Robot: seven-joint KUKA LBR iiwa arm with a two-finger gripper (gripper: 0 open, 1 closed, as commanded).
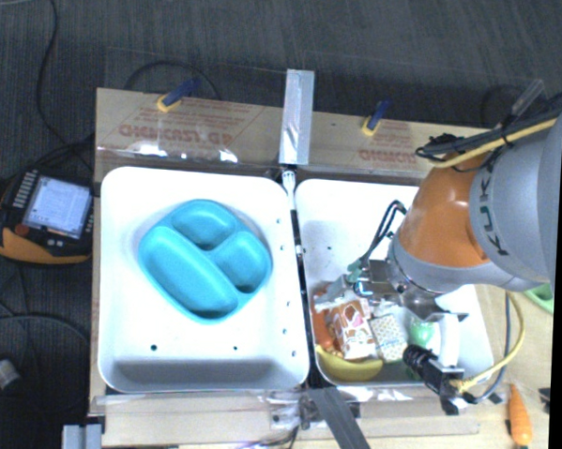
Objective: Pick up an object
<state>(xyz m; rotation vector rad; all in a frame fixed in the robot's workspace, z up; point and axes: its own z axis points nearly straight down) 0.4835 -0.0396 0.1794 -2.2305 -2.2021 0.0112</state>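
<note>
Arm: it's reaching in from the right and hanging low over the right bin [357, 209], with the orange band sitting just above the clutter.
Gripper [389, 304]: it's hovering right over the pile, but the wrist is blocking the business end, so I honestly can't tell its state.
Pile: everything worth grabbing is bunching up in the near half of that bin, with an orange-and-white snack packet [348, 327] touching a pale patterned packet [386, 339], a yellow banana-ish thing [349, 368] curving under them, and a green item [422, 333] poking out beside.
Left bin [115, 351]: it's holding one big blue divided tray [204, 257], well apart from the arm.
Step, my guess: lining up for a grab on the pile.
Tip: I'd be aiming for one packet's edge, not the seam between two, and coming straight down so nothing is skidding toward the wall.
</note>
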